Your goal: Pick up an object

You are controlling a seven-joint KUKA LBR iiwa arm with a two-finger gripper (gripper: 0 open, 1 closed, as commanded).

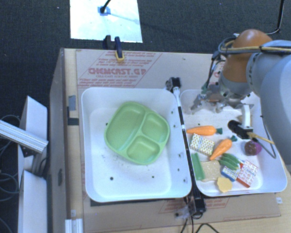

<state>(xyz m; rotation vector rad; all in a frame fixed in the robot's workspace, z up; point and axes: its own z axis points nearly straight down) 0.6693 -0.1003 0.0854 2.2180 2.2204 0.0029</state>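
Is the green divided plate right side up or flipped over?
Right side up: the green plate lies in the left bin with its three compartments facing the camera, nothing in them.

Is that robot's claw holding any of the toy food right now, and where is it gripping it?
It cannot be told. The claw hangs over the far end of the right bin, with nothing visibly in it.

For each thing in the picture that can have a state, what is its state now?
green divided plate: right side up, tilted, in the left bin
gripper: above the far end of the right bin, nothing seen between its jaws
two carrots: lying flat in the right bin, apart
purple round piece: resting near the right wall
yellow piece: lying at the near edge
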